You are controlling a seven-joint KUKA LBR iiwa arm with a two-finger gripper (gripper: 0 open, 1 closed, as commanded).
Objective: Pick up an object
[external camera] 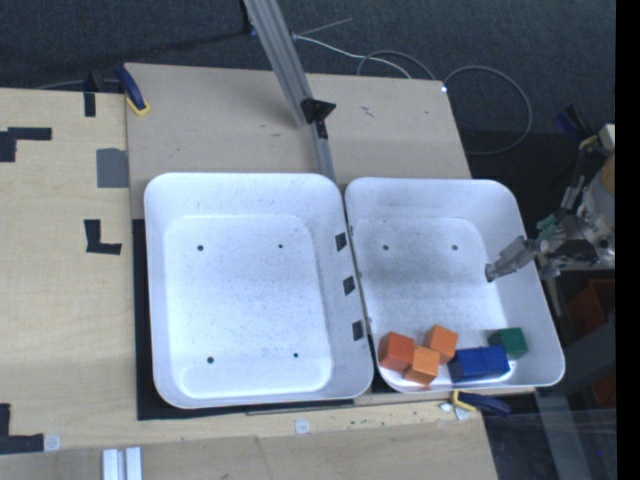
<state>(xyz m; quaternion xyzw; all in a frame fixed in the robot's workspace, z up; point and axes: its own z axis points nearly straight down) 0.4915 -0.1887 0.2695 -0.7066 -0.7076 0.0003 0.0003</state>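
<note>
Blocks make up the objects on offer here: two orange blocks (pixel 397 350) (pixel 441 340) with a third orange block (pixel 424 365) tucked between and below them, a blue block (pixel 479 364) and a small green block (pixel 512 341). We see them all bunched along the near wall of the right bin (pixel 430 203), the orange ones touching one another and the blue one just beside the green.

The gripper (pixel 500 266) sits at the far right rim of that bin, well up and to the right of the cluster, with the green block the closest piece to it and the orange ones farthest off. We make out a single grey tip angled down toward the bin floor; whether the jaws are parted or closed we cannot tell, and we see nothing between them.

The left bin (pixel 240 193) lies across the divider from the gripper, well apart from it.
</note>
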